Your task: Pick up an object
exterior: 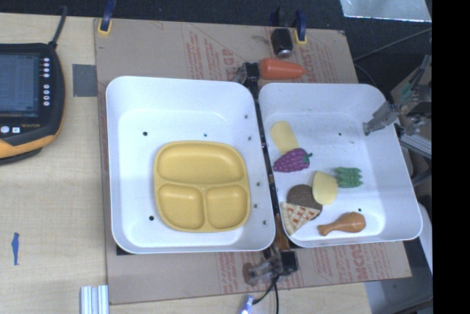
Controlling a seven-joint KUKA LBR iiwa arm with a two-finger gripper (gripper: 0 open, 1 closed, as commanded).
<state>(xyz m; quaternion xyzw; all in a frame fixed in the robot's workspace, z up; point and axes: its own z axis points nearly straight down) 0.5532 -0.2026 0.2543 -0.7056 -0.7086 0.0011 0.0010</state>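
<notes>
The right bin (367, 96) holds several toy foods. A pale yellow piece (283, 136) lies near its left wall, with purple grapes (291, 160) just below it. A yellow lump (324, 188) sits mid-bin beside a green vegetable (349, 177). A brown cookie (299, 195) and a waffle wedge (297, 216) lie at the front left, and a chicken drumstick (342, 224) lies along the front wall. My gripper (380, 119) hangs at the bin's right rim, apart from all the food, with nothing visibly in it.
The left bin (125, 107) carries a yellow three-compartment plate (202, 184). An orange carrot (281, 70) lies outside, behind the bins' shared wall. A tablet-like pendant (26, 100) rests on the bench at far left.
</notes>
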